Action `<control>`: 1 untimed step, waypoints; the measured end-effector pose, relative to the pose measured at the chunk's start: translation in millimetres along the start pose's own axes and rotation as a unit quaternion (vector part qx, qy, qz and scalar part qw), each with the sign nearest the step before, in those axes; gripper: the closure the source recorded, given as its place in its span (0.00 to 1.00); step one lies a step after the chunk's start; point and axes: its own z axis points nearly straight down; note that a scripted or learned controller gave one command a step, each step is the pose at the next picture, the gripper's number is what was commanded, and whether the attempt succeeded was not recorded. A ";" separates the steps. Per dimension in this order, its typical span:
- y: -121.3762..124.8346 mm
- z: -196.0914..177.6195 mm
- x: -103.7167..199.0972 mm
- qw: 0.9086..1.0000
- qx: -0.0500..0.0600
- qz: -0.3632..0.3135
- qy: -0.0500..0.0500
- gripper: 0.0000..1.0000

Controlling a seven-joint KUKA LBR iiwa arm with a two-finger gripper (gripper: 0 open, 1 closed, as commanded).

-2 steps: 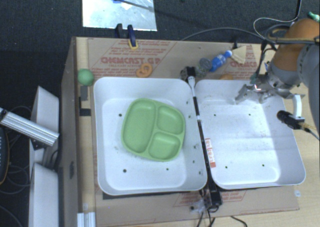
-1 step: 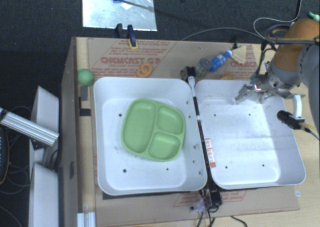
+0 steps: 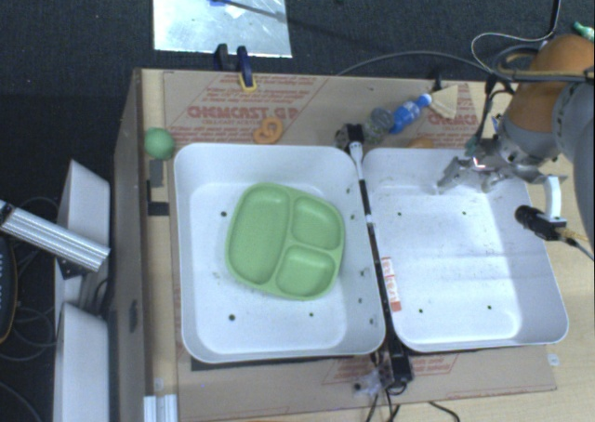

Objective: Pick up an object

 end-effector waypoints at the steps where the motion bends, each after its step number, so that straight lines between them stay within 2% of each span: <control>1: 0.0 0.0 0.0 1.000 0.000 0.000 0.000 0.00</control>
